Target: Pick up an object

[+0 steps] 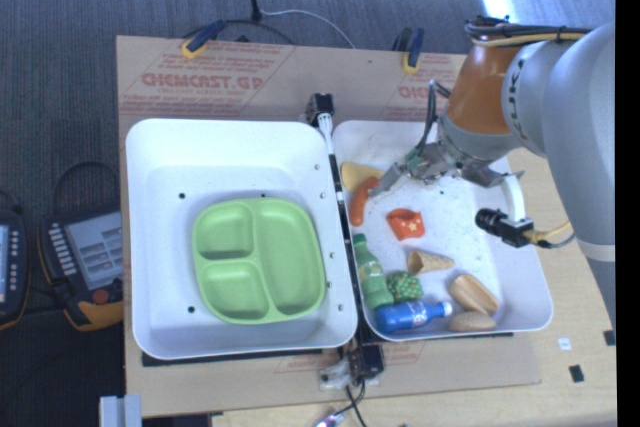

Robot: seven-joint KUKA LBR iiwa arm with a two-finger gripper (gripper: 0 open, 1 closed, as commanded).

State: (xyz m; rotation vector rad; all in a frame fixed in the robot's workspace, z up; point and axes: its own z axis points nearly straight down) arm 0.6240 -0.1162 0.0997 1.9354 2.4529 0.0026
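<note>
Blue bottle point(410, 316): lying on its side at the near edge of the right bin point(530, 290), well below the gripper — the closest item to the camera.
Bread rolls point(472, 295): two tan pieces just right of the blue bottle, one behind the other, in the near right corner.
Green bottle point(370, 273): lies along the right bin's left wall, below and left of the gripper; a green textured item point(405, 287) sits just beside it.
Cone-shaped piece point(428, 262): tan, between the green textured item and the red object, below the gripper.
Red object point(405, 223): small, red with a pale mark, on bare bin floor just below the gripper and apart from it.
Orange piece point(359, 201): elongated, orange-red, left of the gripper near the divider; a pale yellow wedge point(354, 175) lies touching its far end.
Gripper point(428, 162): low over the far half of the right bin, fingers point(392, 177) splayed apart — nothing between them.
Arm point(560, 95): grey with an orange band, reaching in from the right.
Left bin point(160, 165): well to the gripper's left, holding a green divided plate point(260, 258) of three compartments.
</note>
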